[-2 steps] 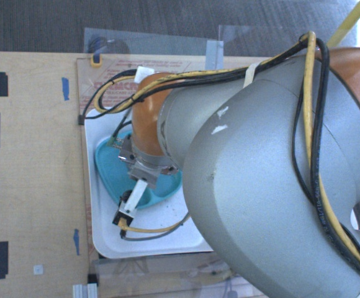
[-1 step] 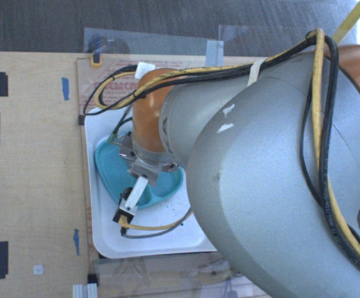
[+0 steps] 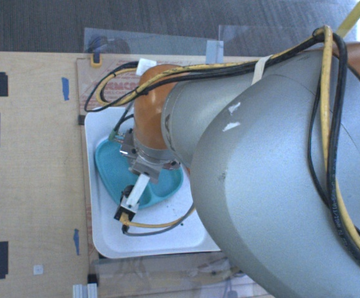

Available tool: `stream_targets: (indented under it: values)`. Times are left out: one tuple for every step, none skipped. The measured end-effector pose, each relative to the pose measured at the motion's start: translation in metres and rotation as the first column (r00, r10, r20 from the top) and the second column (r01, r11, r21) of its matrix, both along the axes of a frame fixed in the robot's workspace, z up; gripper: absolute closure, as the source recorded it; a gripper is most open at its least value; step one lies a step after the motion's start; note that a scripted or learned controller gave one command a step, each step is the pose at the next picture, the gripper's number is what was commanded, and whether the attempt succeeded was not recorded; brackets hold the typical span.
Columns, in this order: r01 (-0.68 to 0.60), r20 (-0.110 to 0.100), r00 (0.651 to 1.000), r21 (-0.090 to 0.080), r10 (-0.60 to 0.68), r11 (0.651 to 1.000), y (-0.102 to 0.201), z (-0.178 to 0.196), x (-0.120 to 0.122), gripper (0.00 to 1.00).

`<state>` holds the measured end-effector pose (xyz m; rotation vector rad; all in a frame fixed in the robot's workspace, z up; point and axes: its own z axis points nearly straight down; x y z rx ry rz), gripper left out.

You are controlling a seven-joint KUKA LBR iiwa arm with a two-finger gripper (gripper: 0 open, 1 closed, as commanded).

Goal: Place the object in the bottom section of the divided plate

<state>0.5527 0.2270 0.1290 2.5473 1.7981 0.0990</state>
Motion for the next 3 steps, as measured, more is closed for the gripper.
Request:
stream_targets:
  values:
    - [0.216,-0.066,0.974,-0.02,-0.217,0.976,-0.021,-0.01,0.062,1.0]
    - [0.118,-0.037,0.992,-0.021,-0.119,0.993,-0.009,-0.033,0.061,1.0]
    - [-0.162,-0.043,0.986,-0.033,0.16,0.986,-0.014,-0.033,0.067,1.0]
